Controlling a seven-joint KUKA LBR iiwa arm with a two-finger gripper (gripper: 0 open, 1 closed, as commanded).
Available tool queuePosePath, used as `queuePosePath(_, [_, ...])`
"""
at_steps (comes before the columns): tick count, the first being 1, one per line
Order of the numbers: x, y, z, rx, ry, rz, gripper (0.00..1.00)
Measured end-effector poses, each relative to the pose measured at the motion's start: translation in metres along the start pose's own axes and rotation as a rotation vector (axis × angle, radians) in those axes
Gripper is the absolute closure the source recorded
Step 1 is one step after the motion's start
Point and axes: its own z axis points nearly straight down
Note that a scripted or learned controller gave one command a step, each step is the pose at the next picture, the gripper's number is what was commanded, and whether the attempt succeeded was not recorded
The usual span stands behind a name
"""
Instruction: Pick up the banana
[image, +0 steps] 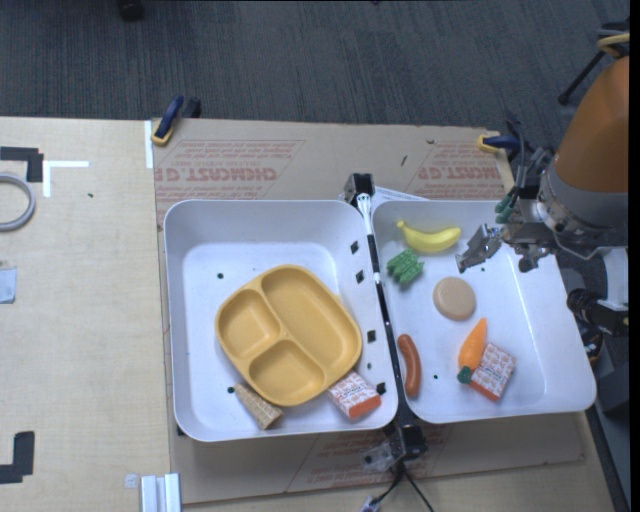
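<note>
We see the banana lying at the far left corner of the right bin, with the green toy touching its near side. The gripper hovers just right of the banana, grasping nothing, though we cannot tell how its fingers stand. The round beige disc lies just nearer than the banana.

Grey arm, orange band, dark metal wrist hardware.
</note>
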Motion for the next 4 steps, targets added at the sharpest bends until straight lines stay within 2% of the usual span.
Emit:
queuePosePath(1, [0.029, 0.062, 0.047, 0.0, 0.0, 0.039, 0.0])
queuePosePath(2, [0.04, 0.11, 0.063, -0.002, -0.001, 0.034, 0.0])
queuePosePath(3, [0.008, 0.111, 0.162, -0.002, -0.001, -0.076, 0.0])
queuePosePath(4, [0.007, 0.11, 0.153, -0.001, -0.001, -0.074, 1.0])
